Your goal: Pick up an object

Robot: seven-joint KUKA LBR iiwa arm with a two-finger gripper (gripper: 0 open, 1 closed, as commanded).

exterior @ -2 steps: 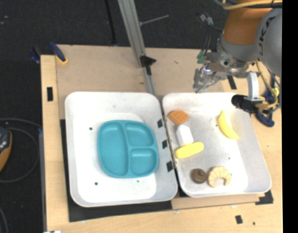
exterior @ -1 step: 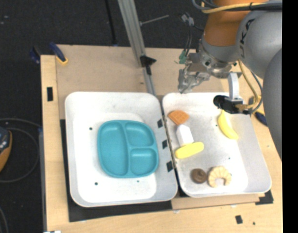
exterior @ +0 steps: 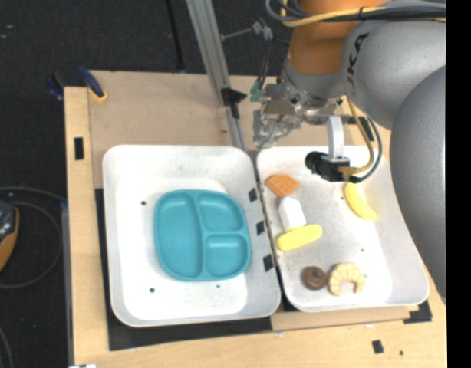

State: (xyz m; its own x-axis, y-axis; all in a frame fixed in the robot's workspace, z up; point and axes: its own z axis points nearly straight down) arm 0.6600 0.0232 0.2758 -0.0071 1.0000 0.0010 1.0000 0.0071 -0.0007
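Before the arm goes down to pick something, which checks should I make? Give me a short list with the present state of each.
1. Things to pick lie in the right bin: ok.
2. Gripper is over a thing: not ok, it sits at the bin's far left corner.
3. Fingers open: cannot tell.
4. Nothing held already: cannot tell.
5. Waffle, white block and yellow piece stand apart: not ok, they touch.
6. Banana lies free: ok.

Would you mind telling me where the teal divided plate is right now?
The teal divided plate lies in the left bin, near its middle, across the divider from the yellow piece in the right bin.
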